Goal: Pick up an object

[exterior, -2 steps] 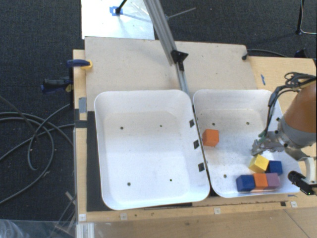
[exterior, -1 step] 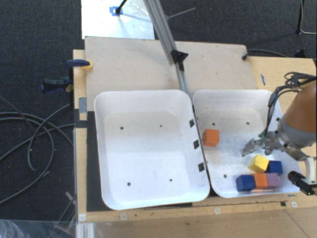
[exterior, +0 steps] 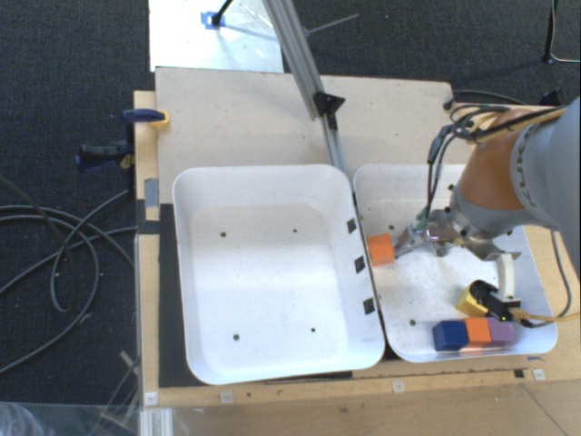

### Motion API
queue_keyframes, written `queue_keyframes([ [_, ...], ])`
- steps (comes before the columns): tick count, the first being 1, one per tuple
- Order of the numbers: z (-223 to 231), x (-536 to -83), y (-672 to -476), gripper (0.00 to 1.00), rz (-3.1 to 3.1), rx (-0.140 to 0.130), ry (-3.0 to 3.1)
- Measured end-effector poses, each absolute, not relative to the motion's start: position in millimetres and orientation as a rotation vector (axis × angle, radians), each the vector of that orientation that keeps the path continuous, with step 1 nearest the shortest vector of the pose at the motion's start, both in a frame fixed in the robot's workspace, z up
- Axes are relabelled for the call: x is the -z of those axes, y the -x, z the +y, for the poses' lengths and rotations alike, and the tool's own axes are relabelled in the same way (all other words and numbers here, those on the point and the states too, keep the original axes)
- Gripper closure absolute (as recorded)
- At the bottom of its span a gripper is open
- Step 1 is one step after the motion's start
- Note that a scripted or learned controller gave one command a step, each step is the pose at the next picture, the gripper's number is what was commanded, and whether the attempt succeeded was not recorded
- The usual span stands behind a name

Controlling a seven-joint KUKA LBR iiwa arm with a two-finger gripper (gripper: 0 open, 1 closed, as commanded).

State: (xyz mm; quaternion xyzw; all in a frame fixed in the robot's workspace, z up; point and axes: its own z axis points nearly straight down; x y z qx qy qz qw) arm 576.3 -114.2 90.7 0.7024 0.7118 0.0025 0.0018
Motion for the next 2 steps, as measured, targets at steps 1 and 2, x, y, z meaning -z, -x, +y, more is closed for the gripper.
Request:
queue_keyframes([
  [1,-158,-233,-572.5,0.0,2.216,-0.007,-2.212],
  [2,-111,-158,-576.3,0.0,2.235,0.002,-2.215],
])
